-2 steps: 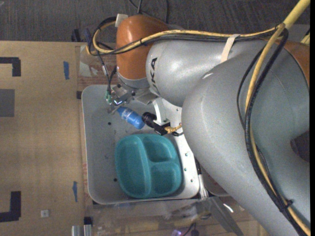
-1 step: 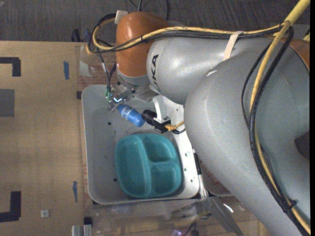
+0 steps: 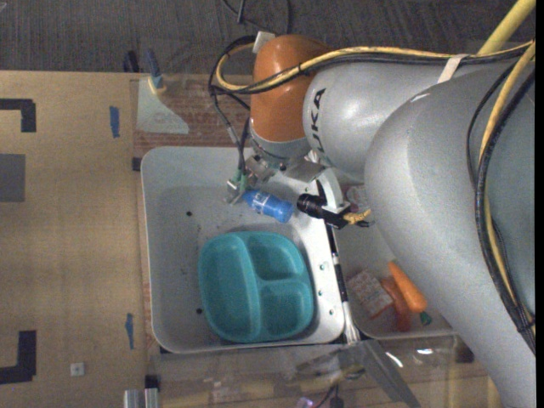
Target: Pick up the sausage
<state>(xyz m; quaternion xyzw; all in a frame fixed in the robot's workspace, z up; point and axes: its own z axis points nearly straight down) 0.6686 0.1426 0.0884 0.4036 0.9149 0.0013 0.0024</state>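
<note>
The gripper hangs below the orange wrist band over the back of the left bin, close to its floor. A blue bottle-shaped item lies just to its right, touching or nearly touching it. In the right bin, a short reddish piece that looks like the sausage lies wedged between an orange carrot and a red-and-white packet. The gripper is well apart from that piece, across the wall between the bins. The arm's large grey body covers most of the right bin.
A teal divided plate takes up the front half of the left bin. A black cable fitting juts from the wrist over the dividing wall. The brown bench top spreads to the left.
</note>
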